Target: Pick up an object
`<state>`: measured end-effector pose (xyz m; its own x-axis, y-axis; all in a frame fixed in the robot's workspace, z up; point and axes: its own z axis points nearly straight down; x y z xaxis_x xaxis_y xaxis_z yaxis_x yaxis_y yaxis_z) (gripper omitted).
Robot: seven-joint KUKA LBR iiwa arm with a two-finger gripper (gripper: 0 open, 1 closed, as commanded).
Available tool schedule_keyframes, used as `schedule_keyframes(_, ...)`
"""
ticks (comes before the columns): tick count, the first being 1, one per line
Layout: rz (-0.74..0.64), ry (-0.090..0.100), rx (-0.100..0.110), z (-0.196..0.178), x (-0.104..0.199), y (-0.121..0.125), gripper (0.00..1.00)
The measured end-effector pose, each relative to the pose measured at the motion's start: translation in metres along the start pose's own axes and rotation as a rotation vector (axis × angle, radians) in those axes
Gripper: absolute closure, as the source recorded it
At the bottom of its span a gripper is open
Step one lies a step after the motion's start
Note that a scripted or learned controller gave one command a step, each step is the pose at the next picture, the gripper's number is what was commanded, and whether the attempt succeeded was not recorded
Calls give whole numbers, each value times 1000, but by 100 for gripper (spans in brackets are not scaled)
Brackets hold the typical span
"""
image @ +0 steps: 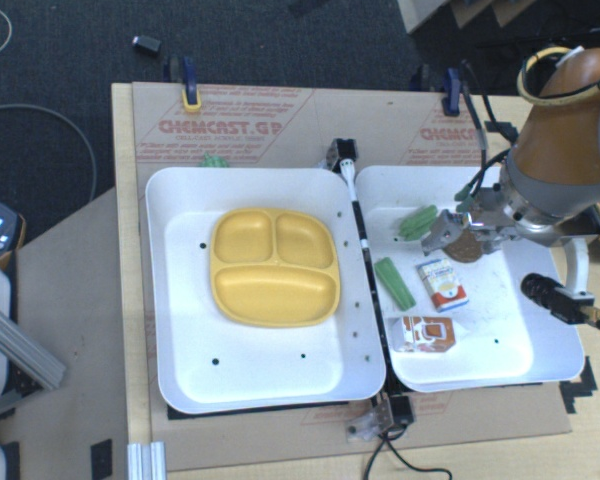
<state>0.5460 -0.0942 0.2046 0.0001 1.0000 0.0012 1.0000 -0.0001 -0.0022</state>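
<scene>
Claw [458,236] low in right bin [510,363], finger state unclear; green pieces [394,282], packets [442,284] beside it

Smooth glossy yellow plastic tray [275,266]; white bins [180,348] matt plastic; bench board [280,118] looks like matt cardboard-brown sheet.

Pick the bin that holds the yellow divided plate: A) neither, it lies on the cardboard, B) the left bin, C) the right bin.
B: the yellow divided plate lies inside the left bin, while the right bin holds the green pieces and small packets.
</scene>
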Motion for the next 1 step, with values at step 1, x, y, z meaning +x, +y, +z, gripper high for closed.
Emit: schedule_keyframes(1,4,2,9,104,-20,-54,0)
